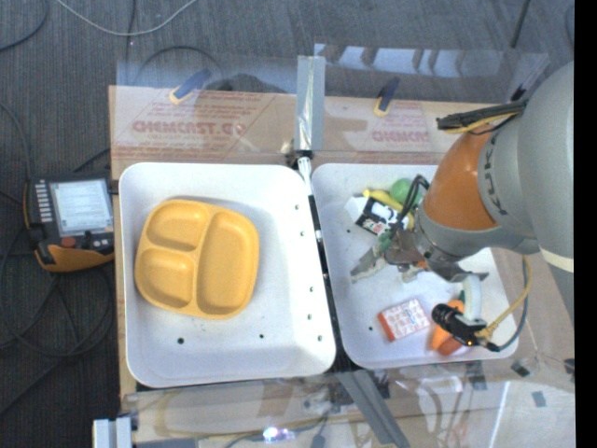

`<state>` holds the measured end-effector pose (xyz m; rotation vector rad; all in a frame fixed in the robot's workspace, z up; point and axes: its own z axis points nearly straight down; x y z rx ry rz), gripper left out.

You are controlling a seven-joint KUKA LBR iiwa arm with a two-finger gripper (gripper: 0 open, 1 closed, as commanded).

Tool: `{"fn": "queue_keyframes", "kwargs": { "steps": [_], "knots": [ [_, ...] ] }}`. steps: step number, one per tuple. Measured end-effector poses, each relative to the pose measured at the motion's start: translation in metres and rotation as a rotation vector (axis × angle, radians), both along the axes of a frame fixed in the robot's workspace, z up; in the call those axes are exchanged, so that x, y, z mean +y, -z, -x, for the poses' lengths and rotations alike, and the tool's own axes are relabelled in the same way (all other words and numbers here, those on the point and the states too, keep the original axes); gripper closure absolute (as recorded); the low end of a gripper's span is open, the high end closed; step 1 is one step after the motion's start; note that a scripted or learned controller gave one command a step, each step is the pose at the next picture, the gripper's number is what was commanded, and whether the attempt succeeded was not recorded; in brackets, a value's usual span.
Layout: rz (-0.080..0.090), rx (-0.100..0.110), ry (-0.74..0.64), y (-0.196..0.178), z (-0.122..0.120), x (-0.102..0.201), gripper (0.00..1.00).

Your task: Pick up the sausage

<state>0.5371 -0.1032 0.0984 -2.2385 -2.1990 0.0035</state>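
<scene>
We see the grey arm (532,166), smooth and rounded with a glossy orange band, reaching into the right white bin (364,334), where its gripper (396,250) hangs low over a clutter of small things, and we cannot tell how it is set. The sausage is not something we can pick out with any certainty among that clutter, which includes a flat orange-and-white packet (404,319), a black-and-white carton (375,218) and a green rounded piece (401,190) near the wrist. In the left white bin (159,353), a matte yellow plastic tray (197,257) with rounded corners and three moulded compartments lies flat.
</scene>
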Motion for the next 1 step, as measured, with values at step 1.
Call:
{"fn": "queue_keyframes", "kwargs": {
  "steps": [1],
  "knots": [
    [-0.001, 0.004, -0.001, -0.0077, 0.0009, 0.0011, 1.0]
  ]
}}
